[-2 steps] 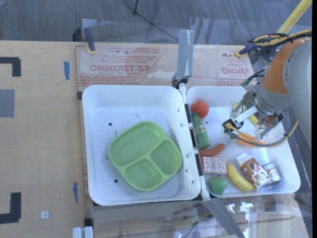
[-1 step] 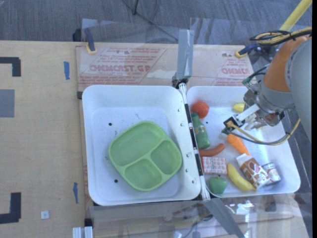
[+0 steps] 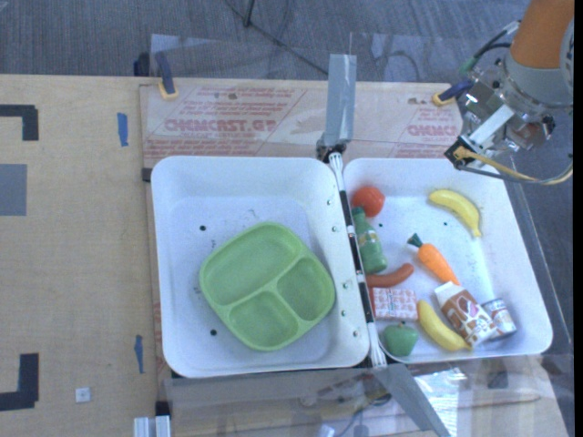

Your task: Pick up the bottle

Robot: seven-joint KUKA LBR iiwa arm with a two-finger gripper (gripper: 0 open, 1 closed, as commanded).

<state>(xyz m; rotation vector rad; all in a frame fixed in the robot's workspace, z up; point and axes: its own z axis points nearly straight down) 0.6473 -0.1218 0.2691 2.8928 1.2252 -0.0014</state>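
From where I stand the gripper [image 3: 517, 121] hangs over the far right corner of the right bin [image 3: 496, 262], well apart from everything lying in it, and I cannot tell whether it is open or closed. The green bottle [image 3: 369, 247] lies on its side against the left wall of that bin, its far end just beside a red tomato [image 3: 368, 198] and a sausage [image 3: 392, 276] close by its near end. It looks to me like a small plastic toy: light, stiff, smooth and rounded, so likely to roll or slip. I'd take it across the middle of the body, though the wall crowds one side
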